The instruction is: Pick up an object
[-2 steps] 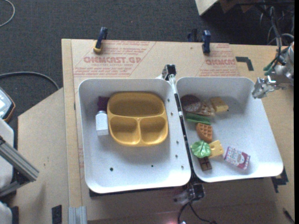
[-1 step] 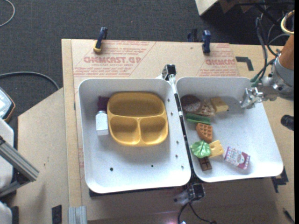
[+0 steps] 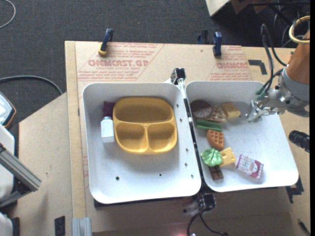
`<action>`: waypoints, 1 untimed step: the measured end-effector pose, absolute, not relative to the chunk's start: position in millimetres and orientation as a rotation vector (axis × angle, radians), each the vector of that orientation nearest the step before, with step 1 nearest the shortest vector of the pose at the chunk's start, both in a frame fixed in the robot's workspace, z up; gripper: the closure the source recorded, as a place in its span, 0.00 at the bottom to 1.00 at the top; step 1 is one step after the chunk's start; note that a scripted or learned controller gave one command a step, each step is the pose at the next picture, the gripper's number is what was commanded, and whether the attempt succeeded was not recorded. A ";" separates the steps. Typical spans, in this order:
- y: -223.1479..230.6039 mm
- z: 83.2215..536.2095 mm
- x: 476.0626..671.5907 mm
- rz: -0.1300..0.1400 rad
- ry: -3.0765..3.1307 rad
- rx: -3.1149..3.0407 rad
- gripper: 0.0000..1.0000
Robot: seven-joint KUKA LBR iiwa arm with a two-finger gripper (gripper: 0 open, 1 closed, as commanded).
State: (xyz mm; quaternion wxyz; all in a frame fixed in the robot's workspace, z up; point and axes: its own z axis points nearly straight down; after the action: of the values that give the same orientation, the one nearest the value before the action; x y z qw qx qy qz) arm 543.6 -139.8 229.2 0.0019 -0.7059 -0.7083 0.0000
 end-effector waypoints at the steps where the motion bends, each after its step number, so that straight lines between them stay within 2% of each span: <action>1: -88.3 216.3 514.3 0.002 -2.222 -2.211 1.00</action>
State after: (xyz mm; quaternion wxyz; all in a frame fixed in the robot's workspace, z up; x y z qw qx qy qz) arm 514.3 -88.3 216.3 0.0034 -0.7055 -0.7087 0.0005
